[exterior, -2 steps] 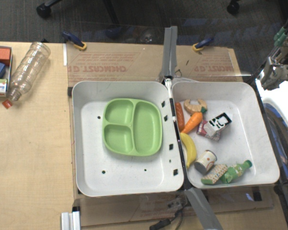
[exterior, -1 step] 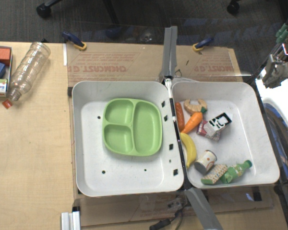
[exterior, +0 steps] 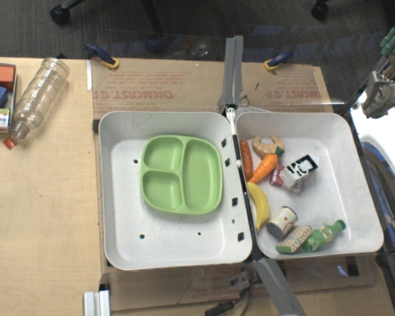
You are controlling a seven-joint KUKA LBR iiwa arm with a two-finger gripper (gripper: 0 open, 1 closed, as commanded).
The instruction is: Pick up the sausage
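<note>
- Dark carpet runs along the far side, with chair legs on it.
- Surface (exterior: 39, 209): pale wood at the left, with a sheet of cardboard (exterior: 158, 84) under the bins, held at its far edge by two clamps.
- Left bin (exterior: 118, 242): holds a green plate (exterior: 182, 174) with three compartments, lying near the bin's middle, a little toward the far side.
- Right bin (exterior: 342, 176): holds all the small things, grouped toward its left wall and near edge.
- Bottle (exterior: 38, 96): clear plastic, lying on its side near the surface's far left corner, red cap toward the left edge.
- Box (exterior: 0, 96) with red and blue blocks, at the far left edge, just beside the bottle.
- Tool (exterior: 384, 91): at the far right corner, outside the right bin; I cannot tell how it is set, and nothing shows in it.
- Banana (exterior: 259, 204): along the right bin's left wall, toward the near edge.
- Green packet (exterior: 313, 237): at the near edge of the right bin.
- Sausage (exterior: 247, 160): reddish, lying along the right bin's left wall toward the far side, just beside a carrot (exterior: 265, 166) and well apart from the tool.
- Black-and-white carton (exterior: 296, 172): right of the carrot.
- Small can (exterior: 281, 221): between banana and packet.
</note>
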